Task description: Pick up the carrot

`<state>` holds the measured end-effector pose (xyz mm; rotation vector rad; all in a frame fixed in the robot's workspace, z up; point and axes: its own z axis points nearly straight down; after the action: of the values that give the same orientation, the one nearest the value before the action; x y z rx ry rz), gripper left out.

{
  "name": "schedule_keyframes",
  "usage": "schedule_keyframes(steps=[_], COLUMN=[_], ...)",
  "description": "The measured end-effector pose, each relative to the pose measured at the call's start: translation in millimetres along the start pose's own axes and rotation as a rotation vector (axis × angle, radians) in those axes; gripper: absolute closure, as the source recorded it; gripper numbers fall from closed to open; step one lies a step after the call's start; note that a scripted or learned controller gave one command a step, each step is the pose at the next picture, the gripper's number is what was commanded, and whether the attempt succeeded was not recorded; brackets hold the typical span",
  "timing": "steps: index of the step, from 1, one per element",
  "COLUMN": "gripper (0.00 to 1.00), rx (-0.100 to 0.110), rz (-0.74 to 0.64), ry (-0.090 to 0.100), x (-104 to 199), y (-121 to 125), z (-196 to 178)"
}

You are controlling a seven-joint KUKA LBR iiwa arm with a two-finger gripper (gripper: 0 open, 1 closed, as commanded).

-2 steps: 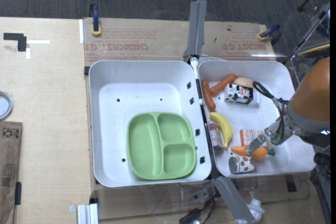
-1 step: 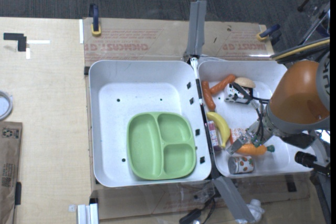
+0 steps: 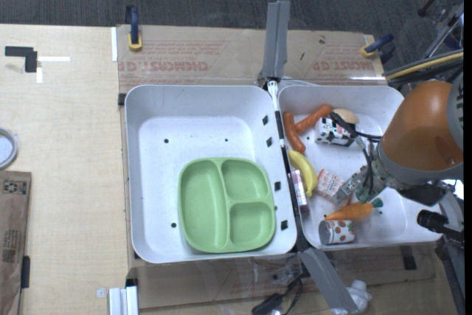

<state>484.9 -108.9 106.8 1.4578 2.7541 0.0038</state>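
Note:
The carrot point(image 3: 349, 212) is orange with a green tip and lies flat near the front of the right bin point(image 3: 394, 229), pointing left. My gripper point(image 3: 363, 186) hangs right above the carrot's right end, close to it or touching it. The grey wrist and the orange band point(image 3: 422, 127) cover much of the gripper from above. Nothing is visibly lifted off the bin floor.
A small printed can point(image 3: 337, 232) lies just in front of the carrot, and a pink packet point(image 3: 328, 182) and a banana point(image 3: 302, 170) lie to its left. Two orange sausages point(image 3: 308, 121) and a black-and-white toy point(image 3: 335, 131) sit at the back. The left bin point(image 3: 147, 158) holds a green divided plate point(image 3: 227, 204).

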Motion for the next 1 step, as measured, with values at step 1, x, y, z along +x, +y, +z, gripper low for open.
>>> schedule_keyframes(steps=[1], gripper=[1.00], rx=[0.008], rz=[-0.467], ry=[0.023], x=[-54.9], y=[-42.5], z=[-76.1])
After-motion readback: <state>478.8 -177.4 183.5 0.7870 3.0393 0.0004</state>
